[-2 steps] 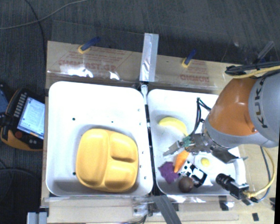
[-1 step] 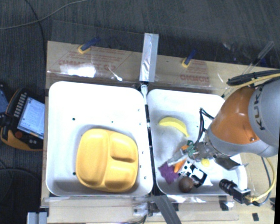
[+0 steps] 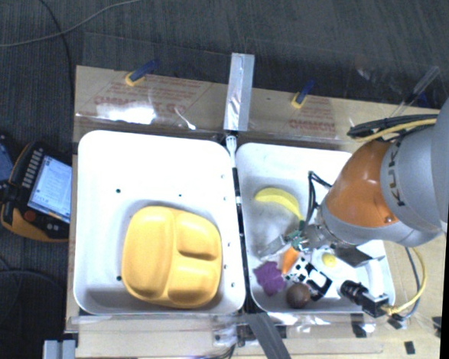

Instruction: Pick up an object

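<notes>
A robotics lab, by the look of it: industrial arm (image 3: 396, 187) reaching over two white bins (image 3: 103, 159) on a table (image 3: 177, 95) covered with taped-down plastic sheeting, teach pendant (image 3: 39, 193) lying on dark carpet (image 3: 220, 21), loose cables (image 3: 36, 16) trailing across the floor.

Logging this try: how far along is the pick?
Done: the arm has reached into the right bin, with its pincer low among the small items. In hand: nothing visibly lifted; the banana, orange piece, purple toy and brown ball lie in the bin. Left: grasp and lift.
</notes>
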Robot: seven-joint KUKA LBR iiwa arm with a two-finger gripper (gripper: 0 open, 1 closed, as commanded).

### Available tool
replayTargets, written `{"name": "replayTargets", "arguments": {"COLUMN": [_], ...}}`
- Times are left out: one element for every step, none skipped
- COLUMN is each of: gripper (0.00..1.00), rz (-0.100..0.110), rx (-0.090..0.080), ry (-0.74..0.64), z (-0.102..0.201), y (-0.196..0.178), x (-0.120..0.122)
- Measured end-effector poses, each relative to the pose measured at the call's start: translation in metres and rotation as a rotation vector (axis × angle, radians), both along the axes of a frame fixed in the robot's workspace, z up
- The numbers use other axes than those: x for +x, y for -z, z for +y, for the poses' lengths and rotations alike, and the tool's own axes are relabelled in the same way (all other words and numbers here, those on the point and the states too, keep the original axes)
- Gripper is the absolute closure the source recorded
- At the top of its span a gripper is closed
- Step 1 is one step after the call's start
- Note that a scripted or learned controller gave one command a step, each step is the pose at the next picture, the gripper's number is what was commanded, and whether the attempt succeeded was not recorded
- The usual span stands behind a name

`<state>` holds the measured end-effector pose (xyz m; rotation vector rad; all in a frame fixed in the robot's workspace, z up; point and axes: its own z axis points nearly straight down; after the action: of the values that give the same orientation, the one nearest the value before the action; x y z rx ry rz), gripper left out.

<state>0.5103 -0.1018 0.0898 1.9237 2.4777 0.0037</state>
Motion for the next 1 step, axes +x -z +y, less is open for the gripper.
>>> {"name": "replayTargets", "arguments": {"gripper": [0.0], "rz": [0.007], "rx": [-0.001], "ry": [0.119], "z": [0.029], "y": [-0.0931], "x": [-0.0046]}}
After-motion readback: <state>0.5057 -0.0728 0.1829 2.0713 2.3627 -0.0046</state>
